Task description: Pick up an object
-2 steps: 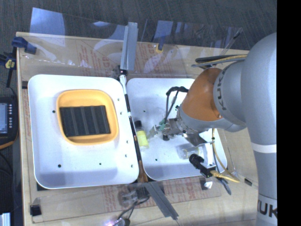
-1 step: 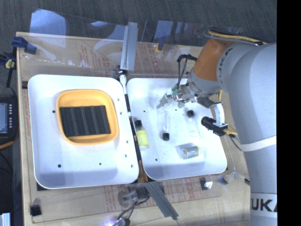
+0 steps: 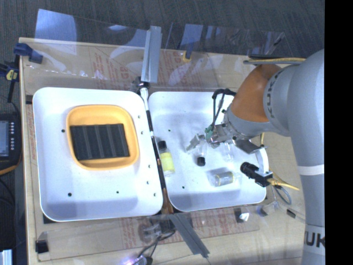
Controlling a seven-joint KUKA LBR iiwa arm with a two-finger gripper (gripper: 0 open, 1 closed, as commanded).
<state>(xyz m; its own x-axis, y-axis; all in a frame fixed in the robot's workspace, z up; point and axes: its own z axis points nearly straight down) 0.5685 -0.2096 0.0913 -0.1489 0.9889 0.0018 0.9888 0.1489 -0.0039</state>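
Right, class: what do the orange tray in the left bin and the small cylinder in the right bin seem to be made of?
Orange tray: probably plastic, matt, going by its even colour and soft rounded rim; its dark ribbed insert looks like rubber or plastic, which one is unclear.
Small cylinder: likely metal or foil-wrapped, since it shows grey, shiny highlights; too small to be sure.

Orange tray [image 3: 101, 112] in left bin [image 3: 52, 192], end effector [image 3: 202, 141] low over right bin [image 3: 182, 195], yellow bottle [image 3: 166, 160], metal cylinder [image 3: 222, 177]

White bins [image 3: 55, 197]; an orange tray [image 3: 99, 113] with a black ribbed insert [image 3: 100, 141]; a yellow bottle [image 3: 166, 160]; a grey arm [image 3: 300, 104], orange-banded.
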